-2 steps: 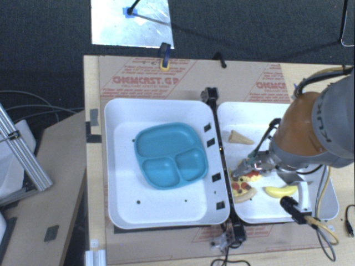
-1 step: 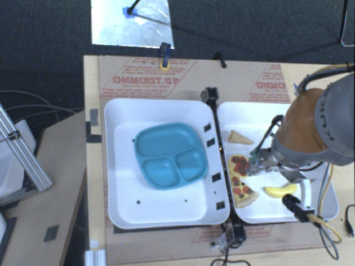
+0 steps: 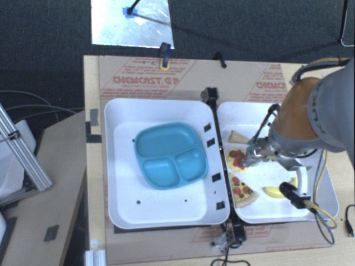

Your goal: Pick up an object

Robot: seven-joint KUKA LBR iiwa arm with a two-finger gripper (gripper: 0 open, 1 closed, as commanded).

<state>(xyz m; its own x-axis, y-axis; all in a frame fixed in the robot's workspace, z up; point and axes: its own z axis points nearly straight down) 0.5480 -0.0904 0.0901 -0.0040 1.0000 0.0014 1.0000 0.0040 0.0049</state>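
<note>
Grey arm (image 3: 327, 112) fills the right of the frame, its gripper (image 3: 248, 155) low in the right bin (image 3: 327, 204), at or just above a red-topped pizza slice (image 3: 237, 158) by the divider. Whether the tool is released or clenched — I cannot tell. Other candidates sit near: a tan wedge (image 3: 237, 137) above, a second pizza slice (image 3: 243, 193) lower down, a banana (image 3: 273, 192) to its right. The blue tray (image 3: 169, 154) lies in the left bin (image 3: 119, 148). Risk, as I judge it — a flat slice may slip out, or the gripper may snag the divider.
</note>
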